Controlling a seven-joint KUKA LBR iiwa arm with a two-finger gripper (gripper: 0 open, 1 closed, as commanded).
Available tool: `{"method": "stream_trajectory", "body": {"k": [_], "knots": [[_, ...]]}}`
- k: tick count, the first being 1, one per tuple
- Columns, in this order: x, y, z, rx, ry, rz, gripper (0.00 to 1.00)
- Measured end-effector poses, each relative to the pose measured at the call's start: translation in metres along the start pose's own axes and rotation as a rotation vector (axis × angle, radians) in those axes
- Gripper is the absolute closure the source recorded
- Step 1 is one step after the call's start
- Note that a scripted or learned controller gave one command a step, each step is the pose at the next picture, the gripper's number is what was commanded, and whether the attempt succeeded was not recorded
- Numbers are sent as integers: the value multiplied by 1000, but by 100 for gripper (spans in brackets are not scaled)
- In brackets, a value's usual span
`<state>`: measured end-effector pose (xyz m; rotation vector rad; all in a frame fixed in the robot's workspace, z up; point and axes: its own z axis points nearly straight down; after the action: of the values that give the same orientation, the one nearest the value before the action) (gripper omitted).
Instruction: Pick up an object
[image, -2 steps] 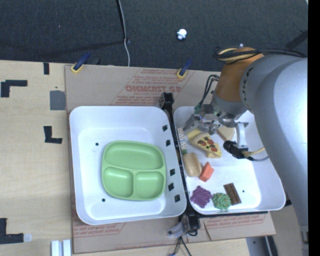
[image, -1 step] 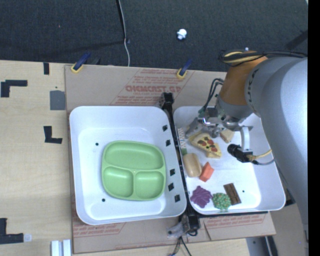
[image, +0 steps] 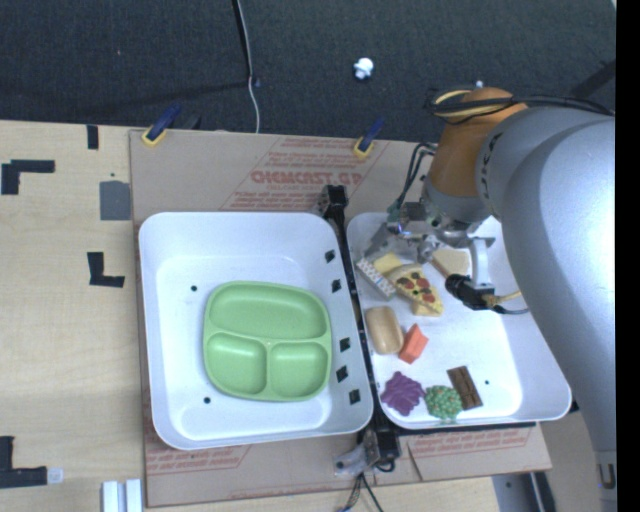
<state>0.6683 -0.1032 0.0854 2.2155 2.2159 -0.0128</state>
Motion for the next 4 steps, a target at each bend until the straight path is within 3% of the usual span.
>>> {"method": "stream_trajectory", "body": {"k": [1,2,3,4], "knots": [[-7,0,1,1,10,-1,0],[9,-24,1,3,10,0,0],[7,-1,1,6,9,-3,0],[8,0,-9,2,10,-2,100]]}}
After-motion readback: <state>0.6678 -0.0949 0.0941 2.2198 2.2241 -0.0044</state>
